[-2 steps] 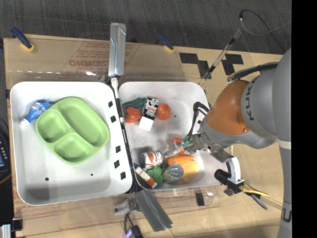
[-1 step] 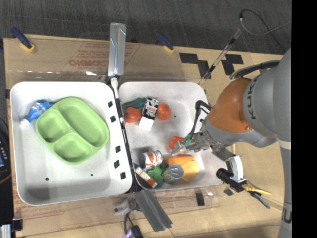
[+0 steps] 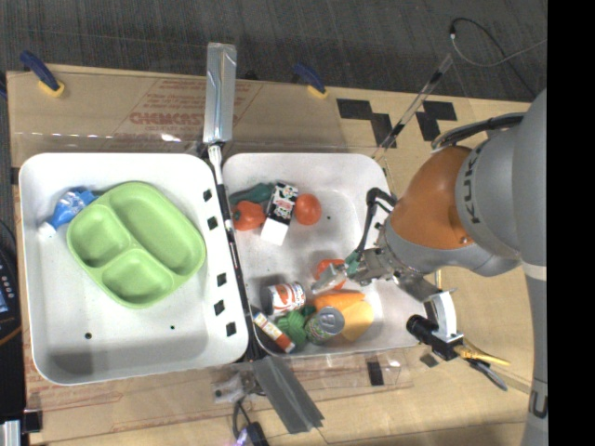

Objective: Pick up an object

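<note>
And here is the table [image 3: 139, 100], two white bins side by side on brown cardboard. The left bin [image 3: 56, 342] carries a green divided plate [image 3: 137, 242], three compartments, lying tilted across the middle, and a blue crumpled wrapper [image 3: 70, 204] pokes out from under its upper-left edge.

The right bin [image 3: 344, 170] is the busy one. Up top, a small black-and-white box [image 3: 282, 204] lies between two red-orange balls: one ball [image 3: 248, 216] just to its left, the other ball [image 3: 307, 209] just to its right. A dark green piece [image 3: 256, 193] sits by the left ball.

Down at the bin's near edge there is a cluster: a red-and-white can [image 3: 288, 297] on its side, a green soft item [image 3: 296, 326] below it, a silver-topped can [image 3: 326, 323] seen end-on, and an orange rounded object [image 3: 351, 309] pressed right against that can. A small red-and-white packet [image 3: 268, 327] lies at the corner.

The arm [image 3: 483, 203] reaches in from the right, orange band bright above the wrist, and the gripper [image 3: 351, 268] is low in the right bin, just above the orange rounded object and beside a small red item [image 3: 327, 268]. Fingers point left toward the cluster. Whether they are apart or together, I cannot tell; the metal parts blur into the clutter there. Nothing is plainly seen between them.
</note>
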You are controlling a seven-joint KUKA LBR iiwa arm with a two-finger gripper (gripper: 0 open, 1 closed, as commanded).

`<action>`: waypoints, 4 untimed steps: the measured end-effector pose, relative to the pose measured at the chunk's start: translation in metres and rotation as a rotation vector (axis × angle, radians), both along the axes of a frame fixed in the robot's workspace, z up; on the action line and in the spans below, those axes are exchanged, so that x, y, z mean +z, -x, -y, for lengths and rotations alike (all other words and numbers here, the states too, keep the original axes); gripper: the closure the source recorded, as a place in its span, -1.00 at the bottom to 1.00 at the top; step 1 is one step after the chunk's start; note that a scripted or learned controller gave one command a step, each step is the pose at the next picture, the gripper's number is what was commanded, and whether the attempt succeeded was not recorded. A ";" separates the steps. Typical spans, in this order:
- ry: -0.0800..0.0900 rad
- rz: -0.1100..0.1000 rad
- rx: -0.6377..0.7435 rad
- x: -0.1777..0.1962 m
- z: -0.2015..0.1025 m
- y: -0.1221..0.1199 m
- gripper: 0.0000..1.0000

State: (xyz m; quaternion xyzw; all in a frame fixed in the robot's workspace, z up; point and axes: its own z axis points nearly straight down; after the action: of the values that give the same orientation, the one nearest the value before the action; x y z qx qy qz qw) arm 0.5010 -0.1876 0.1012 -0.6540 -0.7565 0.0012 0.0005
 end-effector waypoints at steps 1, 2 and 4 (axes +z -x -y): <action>-0.002 0.000 -0.270 -0.010 -0.030 0.017 -1.00; -0.001 -0.001 -0.266 0.000 -0.030 0.017 1.00; -0.003 -0.002 -0.236 -0.010 -0.036 -0.037 -1.00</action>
State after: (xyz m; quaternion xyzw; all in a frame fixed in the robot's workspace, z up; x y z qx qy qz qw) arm 0.5384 -0.1518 0.0907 -0.7386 -0.6741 0.0006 0.0022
